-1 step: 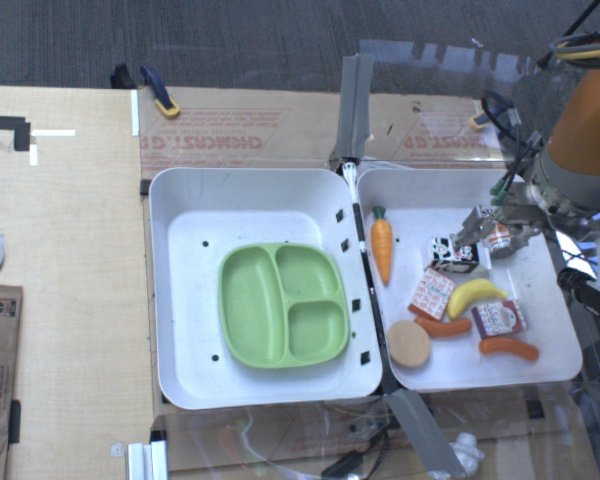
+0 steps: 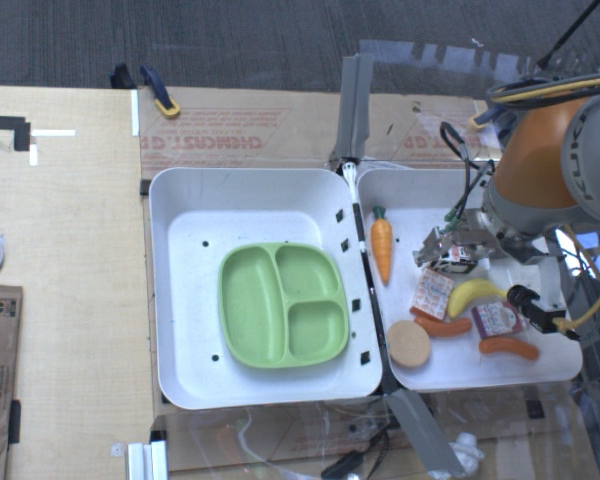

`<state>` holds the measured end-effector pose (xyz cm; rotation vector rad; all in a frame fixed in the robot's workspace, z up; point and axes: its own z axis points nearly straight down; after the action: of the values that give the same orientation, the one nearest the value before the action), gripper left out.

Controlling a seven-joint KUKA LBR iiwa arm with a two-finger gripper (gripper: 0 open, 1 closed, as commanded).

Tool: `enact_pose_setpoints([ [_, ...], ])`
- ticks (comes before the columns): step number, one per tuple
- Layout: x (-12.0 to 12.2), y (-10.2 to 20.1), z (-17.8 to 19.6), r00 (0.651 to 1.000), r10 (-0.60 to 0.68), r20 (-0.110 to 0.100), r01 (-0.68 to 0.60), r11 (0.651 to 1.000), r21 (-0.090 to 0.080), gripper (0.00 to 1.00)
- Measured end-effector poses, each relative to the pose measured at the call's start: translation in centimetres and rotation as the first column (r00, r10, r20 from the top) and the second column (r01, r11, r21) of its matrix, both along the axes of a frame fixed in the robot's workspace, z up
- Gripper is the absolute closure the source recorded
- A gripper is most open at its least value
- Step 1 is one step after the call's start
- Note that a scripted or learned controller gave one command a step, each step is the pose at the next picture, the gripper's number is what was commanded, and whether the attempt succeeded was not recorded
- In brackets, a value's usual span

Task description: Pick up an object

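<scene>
One cardboard sheet (image 2: 240, 128), mirrored red print, behind bins; wording unreadable.

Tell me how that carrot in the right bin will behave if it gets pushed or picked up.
The carrot looks smooth and tapered, so it may slip from a pinch. Its rounded body could roll sideways if nudged. It lies apart from the banana, so a push probably disturbs nothing else.

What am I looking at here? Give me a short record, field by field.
left bin: holds a green divided plate
right bin: carrot, banana, round cookie, two sausages, two small packets
arm: reaches in from the right, above the right bin
gripper: low over the right bin, above the packets; grip state unclear
</scene>
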<state>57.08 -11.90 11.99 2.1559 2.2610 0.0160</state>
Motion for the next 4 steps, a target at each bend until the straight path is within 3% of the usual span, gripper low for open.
enact_pose_setpoints([
  [1, 0.1, -0.1, 1.0, 1.000, -0.004, 0.001, 0.004, 1.000, 0.002, 1.00],
  [2, 0.1, -0.1, 1.0, 1.000, -0.004, 0.001, 0.004, 1.000, 0.002, 0.00],
  [3, 1.1, -3.4, -1.1, 1.000, 0.027, 0.011, -0.027, 1.000, 0.001, 0.00],
  [4, 1.5, -3.8, 0.4, 0.999, 0.023, 0.028, -0.023, 1.000, -0.008, 1.00],
])
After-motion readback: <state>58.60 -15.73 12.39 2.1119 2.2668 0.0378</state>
